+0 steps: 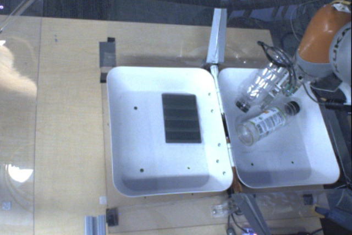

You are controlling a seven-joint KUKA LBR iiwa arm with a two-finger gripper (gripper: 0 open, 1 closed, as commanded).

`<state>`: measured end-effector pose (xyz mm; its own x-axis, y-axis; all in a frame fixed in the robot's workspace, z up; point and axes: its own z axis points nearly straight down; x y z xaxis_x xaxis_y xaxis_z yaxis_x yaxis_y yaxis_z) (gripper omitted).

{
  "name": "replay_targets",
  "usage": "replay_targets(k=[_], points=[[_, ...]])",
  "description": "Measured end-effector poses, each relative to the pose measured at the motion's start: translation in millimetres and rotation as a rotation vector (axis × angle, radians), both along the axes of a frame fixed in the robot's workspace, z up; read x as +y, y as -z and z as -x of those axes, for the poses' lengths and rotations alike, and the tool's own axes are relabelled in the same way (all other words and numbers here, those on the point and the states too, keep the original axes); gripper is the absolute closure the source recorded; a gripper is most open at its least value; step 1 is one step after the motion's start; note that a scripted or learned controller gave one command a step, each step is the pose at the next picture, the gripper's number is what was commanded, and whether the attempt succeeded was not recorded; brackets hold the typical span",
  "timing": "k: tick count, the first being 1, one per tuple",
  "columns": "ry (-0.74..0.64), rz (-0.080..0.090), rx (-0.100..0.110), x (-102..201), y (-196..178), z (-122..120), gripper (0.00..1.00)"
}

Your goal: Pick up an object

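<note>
2 white bins sit side by side on a wooden bench. The left bin (pixel 126 135) holds a dark ribbed block (pixel 181 118), lying flat near its middle. The right bin (pixel 308 162) holds a clear bottle (pixel 268 120) on its side, dark cap toward the arm. The gripper (pixel 261 87) slants over that bin's upper part, apparently positioned for a pick. Its shiny end blurs; I cannot tell its state.
</note>
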<state>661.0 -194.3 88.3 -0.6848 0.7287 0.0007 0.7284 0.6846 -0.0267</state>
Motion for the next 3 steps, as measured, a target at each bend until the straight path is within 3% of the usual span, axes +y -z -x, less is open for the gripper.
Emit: replay_targets(k=[1,2,3], points=[[-0.170,-0.018,-0.029,63,-1,41,0.00],[-0.039,-0.015,-0.026,105,0,10,0.00],[-0.039,-0.015,-0.026,105,0,10,0.00]])
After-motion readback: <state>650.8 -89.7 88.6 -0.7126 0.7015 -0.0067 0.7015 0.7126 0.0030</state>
